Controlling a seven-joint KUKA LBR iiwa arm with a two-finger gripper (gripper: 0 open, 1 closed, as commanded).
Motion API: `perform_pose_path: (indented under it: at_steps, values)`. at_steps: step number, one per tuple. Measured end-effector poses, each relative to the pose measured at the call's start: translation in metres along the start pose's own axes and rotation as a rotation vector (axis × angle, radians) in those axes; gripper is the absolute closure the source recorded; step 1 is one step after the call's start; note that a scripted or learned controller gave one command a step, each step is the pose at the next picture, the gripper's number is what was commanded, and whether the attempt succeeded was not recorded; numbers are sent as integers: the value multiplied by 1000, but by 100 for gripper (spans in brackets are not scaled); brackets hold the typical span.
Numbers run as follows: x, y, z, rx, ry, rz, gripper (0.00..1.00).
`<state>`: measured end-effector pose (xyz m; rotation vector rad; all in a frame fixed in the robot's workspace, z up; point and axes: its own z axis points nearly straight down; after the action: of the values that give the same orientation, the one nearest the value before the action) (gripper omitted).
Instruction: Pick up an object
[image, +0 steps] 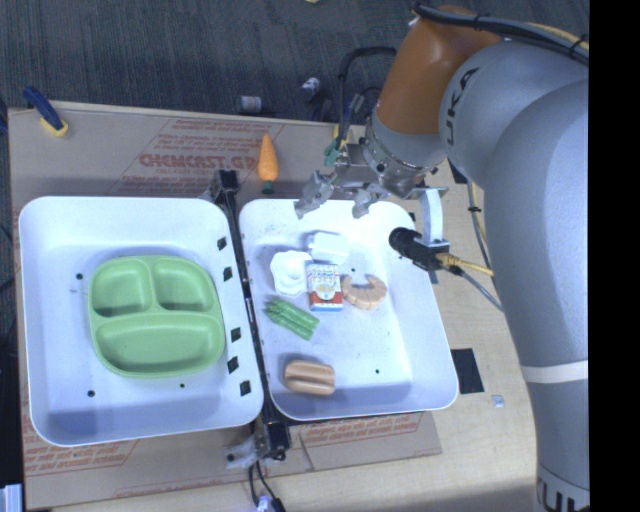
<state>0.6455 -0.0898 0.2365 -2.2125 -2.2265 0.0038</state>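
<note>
Bench (480, 420) bears cardboard (180, 150), 2 white bins (40, 300), carrot (267, 158).

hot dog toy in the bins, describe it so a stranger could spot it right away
Look in the right-hand white bin, along its near edge. The hot dog toy lies there alone, apart from the cluster further up the bin. It is a tan bun with a reddish sausage, unlike the green beans above it.

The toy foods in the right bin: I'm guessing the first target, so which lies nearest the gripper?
The white block, at the cluster's far end just below the gripper. The hot dog lies farthest, at the bin's near end.
</note>
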Motion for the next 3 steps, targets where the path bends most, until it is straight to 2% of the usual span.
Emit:
perform_pose_path:
  at_steps: [1, 2, 3]
  values:
    - [1, 0, -11, 0, 1, -4, 100]
    - [-48, 10, 26, 2, -2, 1, 100]
    - [-47, 11, 25, 1, -2, 1, 0]
